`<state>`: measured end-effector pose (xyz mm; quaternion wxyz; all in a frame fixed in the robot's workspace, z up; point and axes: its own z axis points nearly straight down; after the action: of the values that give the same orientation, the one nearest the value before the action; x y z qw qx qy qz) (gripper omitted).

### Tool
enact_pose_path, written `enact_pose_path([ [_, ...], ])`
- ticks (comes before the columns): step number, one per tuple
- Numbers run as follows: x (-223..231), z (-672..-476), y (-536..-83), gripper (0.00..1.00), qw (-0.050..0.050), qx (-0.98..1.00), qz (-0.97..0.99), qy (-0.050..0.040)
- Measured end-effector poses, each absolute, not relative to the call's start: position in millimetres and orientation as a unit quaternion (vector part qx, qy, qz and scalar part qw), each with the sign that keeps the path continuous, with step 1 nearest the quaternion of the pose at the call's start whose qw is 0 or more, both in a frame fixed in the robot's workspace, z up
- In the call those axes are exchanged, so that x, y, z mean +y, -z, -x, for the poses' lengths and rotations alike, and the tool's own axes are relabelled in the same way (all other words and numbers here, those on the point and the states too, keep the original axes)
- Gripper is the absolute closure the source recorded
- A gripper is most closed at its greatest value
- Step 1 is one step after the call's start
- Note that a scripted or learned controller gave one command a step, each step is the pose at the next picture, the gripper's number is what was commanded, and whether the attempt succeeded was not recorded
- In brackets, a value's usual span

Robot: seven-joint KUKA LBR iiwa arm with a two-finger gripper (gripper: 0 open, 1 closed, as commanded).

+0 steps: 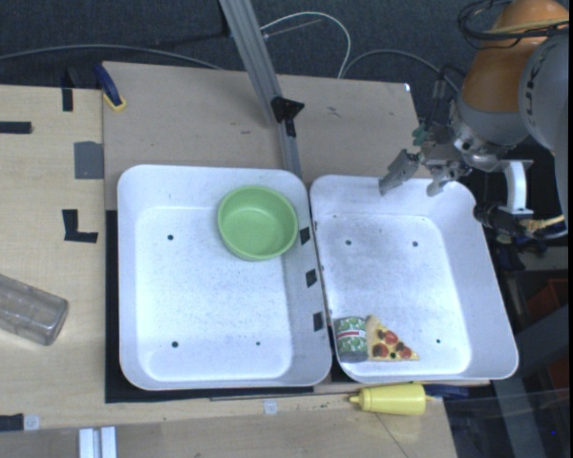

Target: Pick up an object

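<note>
A green bowl (258, 221) sits in the left bin (153, 256), near its back right corner. In the right bin (458, 256), at the front left, lie a small green can (350, 338) and a pizza slice toy (392, 343) side by side. My gripper (415, 178) hangs over the back edge of the right bin, its two grey fingers spread apart with nothing between them. It is far from the can and the pizza slice.
A yellow mustard bottle (393, 399) lies on the bench just in front of the right bin. A clear plastic cylinder (19, 305) lies at the left. A slanted metal pole (258, 55) rises behind the bins. Cables run along the back.
</note>
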<state>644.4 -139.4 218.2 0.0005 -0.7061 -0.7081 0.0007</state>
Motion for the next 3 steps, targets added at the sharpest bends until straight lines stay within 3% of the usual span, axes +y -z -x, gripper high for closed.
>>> enact_pose_path([
  [1,-139,-644.4,-218,0.00,0.000,-0.708,0.706,-0.0009],
  [3,-136,-643.3,-109,0.00,0.002,-0.708,0.706,-0.0022],
])
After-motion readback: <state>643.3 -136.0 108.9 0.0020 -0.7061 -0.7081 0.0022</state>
